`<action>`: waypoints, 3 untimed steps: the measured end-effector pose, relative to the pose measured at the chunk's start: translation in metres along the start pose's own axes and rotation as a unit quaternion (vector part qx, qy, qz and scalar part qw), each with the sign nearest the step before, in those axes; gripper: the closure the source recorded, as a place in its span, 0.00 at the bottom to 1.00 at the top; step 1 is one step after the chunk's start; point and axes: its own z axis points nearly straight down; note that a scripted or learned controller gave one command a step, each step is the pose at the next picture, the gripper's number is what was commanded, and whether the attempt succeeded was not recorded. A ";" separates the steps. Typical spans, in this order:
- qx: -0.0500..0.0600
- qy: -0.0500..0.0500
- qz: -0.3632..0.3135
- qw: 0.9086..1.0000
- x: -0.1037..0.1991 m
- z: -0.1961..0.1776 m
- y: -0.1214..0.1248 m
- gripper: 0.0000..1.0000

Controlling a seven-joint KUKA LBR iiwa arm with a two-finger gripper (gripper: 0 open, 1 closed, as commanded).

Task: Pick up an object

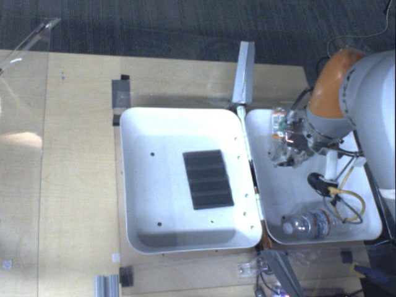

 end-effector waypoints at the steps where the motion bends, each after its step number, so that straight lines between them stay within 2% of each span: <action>1: 0.016 -0.005 -0.045 0.999 0.003 -0.010 0.007 1.00; 2: 0.028 -0.009 -0.132 0.991 0.005 -0.025 0.011 1.00; 3: 0.035 -0.010 -0.156 0.987 0.010 -0.026 0.014 1.00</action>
